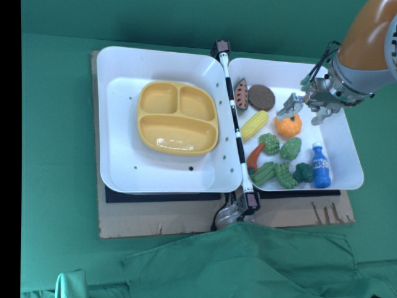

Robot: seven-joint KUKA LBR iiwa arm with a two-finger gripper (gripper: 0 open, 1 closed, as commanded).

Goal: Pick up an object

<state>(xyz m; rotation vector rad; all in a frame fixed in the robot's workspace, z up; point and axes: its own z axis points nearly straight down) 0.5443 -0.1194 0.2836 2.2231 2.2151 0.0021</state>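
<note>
Though small, orange pumpkin [288, 125], round, ribbed; tool [305, 107] above, fingers apart.

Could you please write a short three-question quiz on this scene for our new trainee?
1. True or false: the yellow tray lies in the right bin.
2. Which item is nearest the gripper? A) blue bottle B) orange pumpkin C) corn cob
3. Fill in: the watermelon slice lies beside the brown ____.

Key: 1 false, it lies in the left bin; 2 B; 3 cookie.
</note>
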